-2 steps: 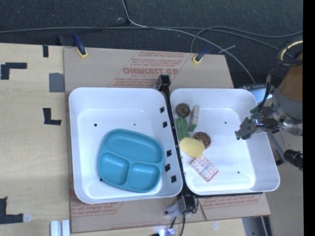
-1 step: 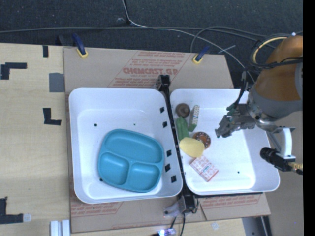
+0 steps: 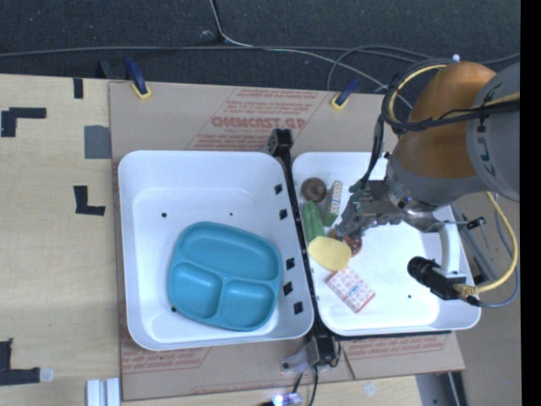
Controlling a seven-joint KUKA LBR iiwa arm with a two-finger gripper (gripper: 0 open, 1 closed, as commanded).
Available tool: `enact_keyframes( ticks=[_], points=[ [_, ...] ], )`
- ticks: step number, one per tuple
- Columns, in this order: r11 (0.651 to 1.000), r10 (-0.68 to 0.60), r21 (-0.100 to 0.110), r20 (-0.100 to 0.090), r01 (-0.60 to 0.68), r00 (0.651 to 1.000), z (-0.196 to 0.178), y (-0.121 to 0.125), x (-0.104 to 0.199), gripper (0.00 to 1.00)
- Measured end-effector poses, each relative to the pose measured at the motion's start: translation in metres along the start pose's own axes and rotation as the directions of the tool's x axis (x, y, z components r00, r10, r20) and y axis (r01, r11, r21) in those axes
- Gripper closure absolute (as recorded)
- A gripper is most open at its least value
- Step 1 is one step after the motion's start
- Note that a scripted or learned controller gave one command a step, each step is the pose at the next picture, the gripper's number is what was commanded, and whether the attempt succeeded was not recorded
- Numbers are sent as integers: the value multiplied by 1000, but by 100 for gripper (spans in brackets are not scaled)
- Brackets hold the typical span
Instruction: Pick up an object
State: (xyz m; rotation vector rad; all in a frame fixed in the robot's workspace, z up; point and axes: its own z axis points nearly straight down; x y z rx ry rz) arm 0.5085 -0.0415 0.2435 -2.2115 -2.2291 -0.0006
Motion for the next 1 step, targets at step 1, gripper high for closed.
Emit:
enact_keyframes(
  ticks=[1],
  points=[
    [1000, 2, 3, 1, -2, 1000, 13, 2, 47, 100]
  ],
)
